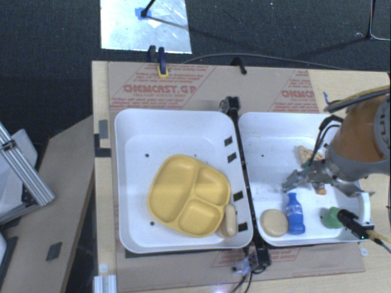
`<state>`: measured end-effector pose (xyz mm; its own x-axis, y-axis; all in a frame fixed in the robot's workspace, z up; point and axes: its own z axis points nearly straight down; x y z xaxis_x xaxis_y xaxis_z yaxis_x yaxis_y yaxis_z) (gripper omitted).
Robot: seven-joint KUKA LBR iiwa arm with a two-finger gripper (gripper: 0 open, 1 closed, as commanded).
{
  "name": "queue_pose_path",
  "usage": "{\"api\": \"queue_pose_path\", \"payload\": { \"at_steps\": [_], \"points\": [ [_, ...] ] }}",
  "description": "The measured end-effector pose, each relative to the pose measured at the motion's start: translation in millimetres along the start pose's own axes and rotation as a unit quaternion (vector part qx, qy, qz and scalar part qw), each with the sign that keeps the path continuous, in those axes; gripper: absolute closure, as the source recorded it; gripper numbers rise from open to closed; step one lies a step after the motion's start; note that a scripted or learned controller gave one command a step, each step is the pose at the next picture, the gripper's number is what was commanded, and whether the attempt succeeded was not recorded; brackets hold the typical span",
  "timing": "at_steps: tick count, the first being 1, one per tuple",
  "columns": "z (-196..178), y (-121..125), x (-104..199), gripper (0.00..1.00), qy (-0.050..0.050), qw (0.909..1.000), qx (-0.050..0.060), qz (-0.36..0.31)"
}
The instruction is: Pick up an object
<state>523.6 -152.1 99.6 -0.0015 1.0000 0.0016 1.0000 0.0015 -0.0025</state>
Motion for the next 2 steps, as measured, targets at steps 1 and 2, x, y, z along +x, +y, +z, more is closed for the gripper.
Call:
{"api": "queue_pose_path", "payload": {
  "at_steps": [1,2],
  "points": [
    [-13,2,-1,1.00,-0.001,1.0000,-0.003,0.000],
    [-72,-6,0,1.00,-0.002,1.0000,-0.004,-0.001]
  ]
}}
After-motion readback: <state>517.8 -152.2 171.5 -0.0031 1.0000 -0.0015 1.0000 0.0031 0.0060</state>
